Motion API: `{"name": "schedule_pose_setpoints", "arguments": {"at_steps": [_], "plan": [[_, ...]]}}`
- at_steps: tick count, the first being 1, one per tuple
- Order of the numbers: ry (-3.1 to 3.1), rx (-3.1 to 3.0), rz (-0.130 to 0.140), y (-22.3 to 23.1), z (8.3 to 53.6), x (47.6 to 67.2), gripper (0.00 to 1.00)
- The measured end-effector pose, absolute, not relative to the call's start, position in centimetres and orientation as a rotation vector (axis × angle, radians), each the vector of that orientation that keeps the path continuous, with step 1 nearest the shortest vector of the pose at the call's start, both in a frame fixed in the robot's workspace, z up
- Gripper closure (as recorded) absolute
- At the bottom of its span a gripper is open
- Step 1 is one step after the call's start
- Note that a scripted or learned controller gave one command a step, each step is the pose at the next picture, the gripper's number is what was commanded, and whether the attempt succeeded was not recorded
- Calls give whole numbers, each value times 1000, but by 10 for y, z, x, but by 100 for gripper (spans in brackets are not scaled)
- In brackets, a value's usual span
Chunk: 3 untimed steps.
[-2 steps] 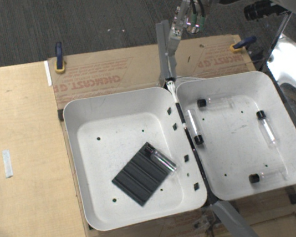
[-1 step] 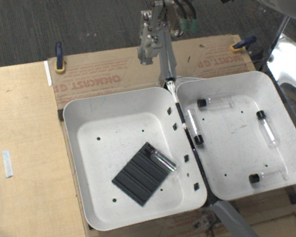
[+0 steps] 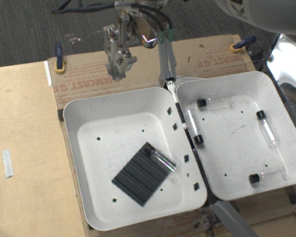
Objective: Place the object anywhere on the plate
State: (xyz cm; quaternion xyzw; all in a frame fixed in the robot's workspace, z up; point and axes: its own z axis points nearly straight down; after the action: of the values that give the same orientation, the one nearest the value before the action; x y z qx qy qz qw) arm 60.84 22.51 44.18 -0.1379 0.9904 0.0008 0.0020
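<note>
Overhead slanted view of the bench (image 3: 21, 164) carrying two shallow white bins side by side. The left white bin (image 3: 95, 208) contains a dark grey ribbed rectangular plate (image 3: 139, 175), lying flat and turned diagonally near the bin's middle. A clear plastic tube with a dark cap (image 3: 160, 157) rests on the plate's upper right corner, its length running along that edge and its far end just overhanging the plate.

The right white bin (image 3: 289, 119) holds four further clear tubes with black caps: one (image 3: 194, 128) lying along the bin's left wall, one (image 3: 215, 102) near the upper edge, one (image 3: 266, 128) toward the right side, and one (image 3: 267, 176) near the lower right corner. All four lie well apart from one another.

The grey two-finger tool (image 3: 119, 69) hangs above the brown cardboard strip (image 3: 205, 57) behind the left bin, clear of both bins, with cables trailing from the wrist. Its metal fingers (image 3: 115, 67) point downward; nothing is seen between them, but whether they stand apart or together cannot be told from this angle.
</note>
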Motion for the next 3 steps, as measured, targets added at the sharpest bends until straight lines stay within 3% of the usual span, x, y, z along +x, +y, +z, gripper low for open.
{"name": "schedule_pose_setpoints", "arguments": {"at_steps": [1,3], "plan": [[3055,-714,2,228,441,660,100],[2649,-1679,3,223,442,660,100]]}}
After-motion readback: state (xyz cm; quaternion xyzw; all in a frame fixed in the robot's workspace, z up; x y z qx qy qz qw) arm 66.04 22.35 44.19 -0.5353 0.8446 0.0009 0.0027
